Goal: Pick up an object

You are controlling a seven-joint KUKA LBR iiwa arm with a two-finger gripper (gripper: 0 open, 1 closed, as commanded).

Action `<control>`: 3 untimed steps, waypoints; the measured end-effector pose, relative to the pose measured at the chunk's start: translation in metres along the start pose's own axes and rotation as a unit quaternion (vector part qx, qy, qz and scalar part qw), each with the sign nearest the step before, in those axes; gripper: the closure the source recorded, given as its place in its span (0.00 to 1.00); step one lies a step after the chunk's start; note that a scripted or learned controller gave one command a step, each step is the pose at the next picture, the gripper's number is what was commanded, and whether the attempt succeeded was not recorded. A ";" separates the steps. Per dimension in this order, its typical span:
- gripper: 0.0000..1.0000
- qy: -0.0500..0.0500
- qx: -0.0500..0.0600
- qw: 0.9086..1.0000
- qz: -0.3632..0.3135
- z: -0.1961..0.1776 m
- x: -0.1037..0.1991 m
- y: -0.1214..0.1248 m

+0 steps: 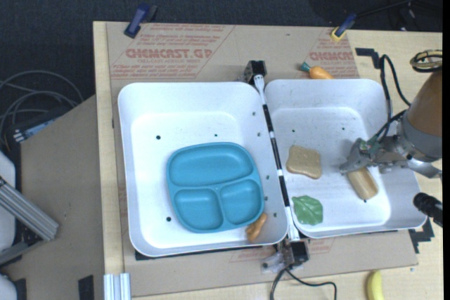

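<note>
- The arm [425,126] reaches in from the right, its gripper [360,159] low over the right bin [330,91], near that bin's right side.
- Whether the gripper is spread or closed, I can't tell from this angle; the metal parts blur together.
- Right beneath the gripper lies a tan, bread-roll-like piece [363,185], tilted; the gripper looks to be touching or just above its upper end, but nothing shows it being gripped.
- To the left of that, in the middle of the right bin, sits a beige toast-shaped slice [304,161], flat on the floor of the bin and apart from the gripper.
- Down at the front of the right bin, a green leafy piece [307,210] rests near the front left corner.
- Over in the left bin [140,109], a blue divided plate [214,185] with three compartments takes up the middle.
- Just beside the plate's lower right edge, a small orange piece [256,227] lies against the bin's front right corner.
- Outside the bins, on the board behind the right bin, there's a small orange carrot-like thing [318,72].
- A yellow object [374,286] pokes in at the bottom edge, on the bench in front of the right bin.
</note>
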State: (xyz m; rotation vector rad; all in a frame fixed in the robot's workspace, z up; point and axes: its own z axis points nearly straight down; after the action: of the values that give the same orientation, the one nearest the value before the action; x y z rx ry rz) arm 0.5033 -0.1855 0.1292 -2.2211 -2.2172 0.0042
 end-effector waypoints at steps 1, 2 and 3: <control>0.00 -0.001 -0.002 1.000 -0.001 0.045 -0.023 0.032; 0.00 0.000 -0.001 1.000 0.000 0.045 -0.009 0.003; 0.00 -0.001 -0.003 1.000 0.000 0.021 -0.036 -0.014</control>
State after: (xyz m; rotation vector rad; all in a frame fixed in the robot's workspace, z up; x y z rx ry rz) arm 0.4890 -0.2212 0.1080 -2.2246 -2.2218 0.0005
